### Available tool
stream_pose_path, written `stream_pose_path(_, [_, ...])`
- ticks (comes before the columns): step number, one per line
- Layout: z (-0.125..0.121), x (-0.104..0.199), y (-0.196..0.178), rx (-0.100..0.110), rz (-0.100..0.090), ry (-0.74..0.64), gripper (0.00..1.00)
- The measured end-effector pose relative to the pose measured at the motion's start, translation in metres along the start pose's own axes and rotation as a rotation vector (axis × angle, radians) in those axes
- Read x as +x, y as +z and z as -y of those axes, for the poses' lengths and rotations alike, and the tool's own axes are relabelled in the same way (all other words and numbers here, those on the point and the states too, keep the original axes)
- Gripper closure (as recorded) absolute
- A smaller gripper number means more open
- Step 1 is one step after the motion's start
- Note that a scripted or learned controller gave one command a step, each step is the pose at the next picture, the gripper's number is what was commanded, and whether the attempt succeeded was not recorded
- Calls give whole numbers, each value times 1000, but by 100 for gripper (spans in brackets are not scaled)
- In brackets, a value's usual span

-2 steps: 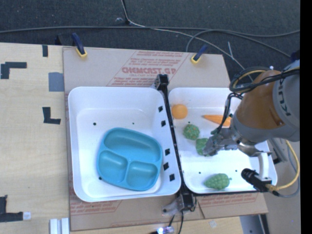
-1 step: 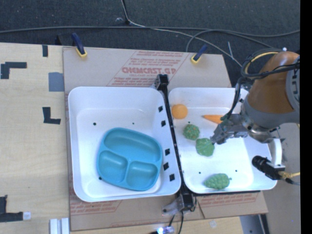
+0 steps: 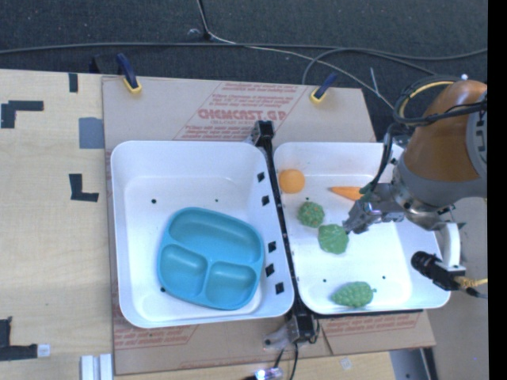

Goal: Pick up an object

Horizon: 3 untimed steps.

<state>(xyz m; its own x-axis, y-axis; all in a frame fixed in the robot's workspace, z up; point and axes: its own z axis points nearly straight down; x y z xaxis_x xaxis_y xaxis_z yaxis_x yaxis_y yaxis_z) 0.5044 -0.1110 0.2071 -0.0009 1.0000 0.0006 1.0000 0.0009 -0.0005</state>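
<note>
The right bin [image 3: 396, 287] holds an orange ball [image 3: 291, 181], a carrot [image 3: 346, 191], two green broccoli-like pieces [image 3: 310, 213] [image 3: 333, 239] and a flatter green leafy piece [image 3: 352, 294]. My gripper [image 3: 354, 222] reaches in from the right, low over the bin, just right of the larger broccoli piece and below the carrot. Its dark fingers point down-left toward that piece, close to or touching its right side. Nothing shows held between them.
The left bin [image 3: 127, 212] holds a blue divided tray [image 3: 210, 257]. A black divider [image 3: 273, 212] runs between the bins. Cables cross the dark floor at the back. Cardboard lies under both bins, held by two clamps [image 3: 128, 77] [image 3: 321, 92].
</note>
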Motion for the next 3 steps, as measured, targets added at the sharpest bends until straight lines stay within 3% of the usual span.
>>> stream_pose_path(3, [-44,150,-21,0,-1,-6,100])
